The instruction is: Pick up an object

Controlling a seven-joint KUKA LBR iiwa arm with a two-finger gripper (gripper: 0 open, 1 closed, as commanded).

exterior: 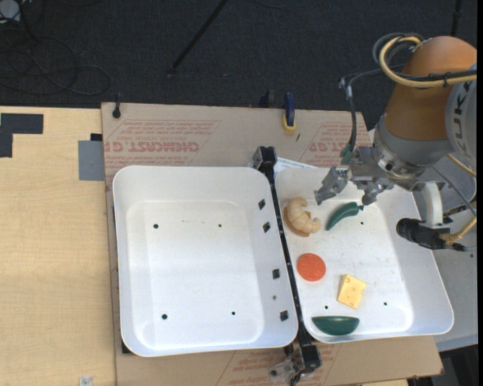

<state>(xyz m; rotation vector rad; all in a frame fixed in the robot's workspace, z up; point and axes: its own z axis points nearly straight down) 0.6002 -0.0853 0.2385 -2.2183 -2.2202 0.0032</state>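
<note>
My gripper hangs over the back part of the right bin, open, with nothing between its fingers. Just in front of it lies a small curved green object, like a chili. To the left of that is a tan croissant-shaped piece, near the divider. Further forward are a red disc, a yellow cheese-like wedge and a dark green half-round piece at the front rim.
The left bin stands beside the right one, joined by a black divider strip. The arm's orange band and grey wrist rise over the right bin's back right corner. A blue clamp sits at the board's back edge.
</note>
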